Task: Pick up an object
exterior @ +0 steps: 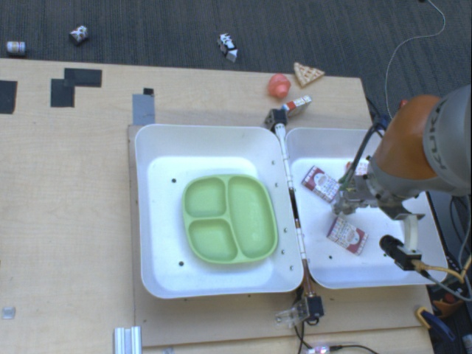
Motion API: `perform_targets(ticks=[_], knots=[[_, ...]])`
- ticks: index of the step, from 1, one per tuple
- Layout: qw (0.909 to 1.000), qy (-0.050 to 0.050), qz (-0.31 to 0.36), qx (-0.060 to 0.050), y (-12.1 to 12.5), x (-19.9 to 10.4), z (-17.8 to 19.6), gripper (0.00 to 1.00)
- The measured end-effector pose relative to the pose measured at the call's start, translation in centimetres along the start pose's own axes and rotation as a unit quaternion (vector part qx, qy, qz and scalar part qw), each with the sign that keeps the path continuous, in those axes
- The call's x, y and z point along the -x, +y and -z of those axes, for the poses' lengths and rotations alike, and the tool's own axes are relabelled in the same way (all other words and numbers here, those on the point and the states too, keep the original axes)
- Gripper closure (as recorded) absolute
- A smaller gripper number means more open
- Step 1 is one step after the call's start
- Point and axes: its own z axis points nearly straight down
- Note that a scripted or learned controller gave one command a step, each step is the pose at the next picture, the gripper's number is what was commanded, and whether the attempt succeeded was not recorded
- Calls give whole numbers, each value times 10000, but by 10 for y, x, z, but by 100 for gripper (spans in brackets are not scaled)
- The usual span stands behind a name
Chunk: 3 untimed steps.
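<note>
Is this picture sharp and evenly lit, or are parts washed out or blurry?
Camera view: the left bin glows bright white around the green tray, nearly washed out; the arm looks soft and slightly blurred near the wrist; the packets in the right bin are too small to read; the bench is evenly lit, with only faint shadows.

Two bins sit side by side on the bench (66, 220), their inner rims touching. The left bin (147, 220) holds a tray (230, 218) near its middle. In the right bin (317, 271) lie two packets: one (320, 184) toward the far left corner, the other (346, 235) nearer the front, with the gripper (346, 201) between them. The arm (424, 150) comes over the right bin's far right rim. Behind the bins, near the bench's far edge, lie a ball (279, 85), a wedge (308, 74) and a tube (298, 105).
</note>
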Motion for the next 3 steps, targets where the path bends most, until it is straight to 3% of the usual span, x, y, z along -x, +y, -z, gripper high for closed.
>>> perform_targets(ticks=[1,2,3], knots=[[10000,1,1,-2,0,0,0,0],[10000,-9,-13,-6,-38,-12,-11,0],[10000,-11,-5,22,-36,-13,1,100]])
